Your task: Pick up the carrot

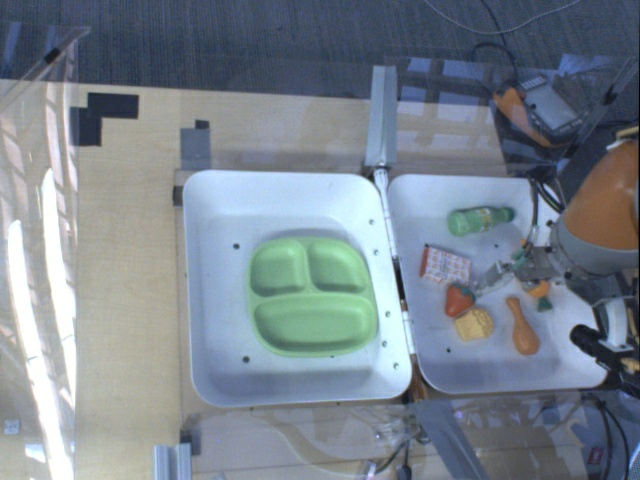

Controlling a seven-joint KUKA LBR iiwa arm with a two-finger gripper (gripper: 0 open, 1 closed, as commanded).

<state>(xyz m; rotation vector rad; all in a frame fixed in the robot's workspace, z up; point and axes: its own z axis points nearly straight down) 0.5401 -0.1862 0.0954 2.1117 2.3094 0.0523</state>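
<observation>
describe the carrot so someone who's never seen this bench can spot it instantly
Look in the right-hand shallow white bin, toward its near right corner. The small orange carrot lies there, club-shaped with a thin neck and a fatter end. It sits right of the pale yellow lumpy toy and the red strawberry-like piece, and is the bin's only long orange item.

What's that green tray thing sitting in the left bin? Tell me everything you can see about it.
The green tray is a light green divided plate, plastic by its look, with rounded corners. It has three shallow compartments: two smaller ones side by side along the far edge and one long one along the near edge. All three look bare. It lies flat, right way up, about in the middle of the left bin, resting on the bin's white floor. Nothing else touches it.
</observation>
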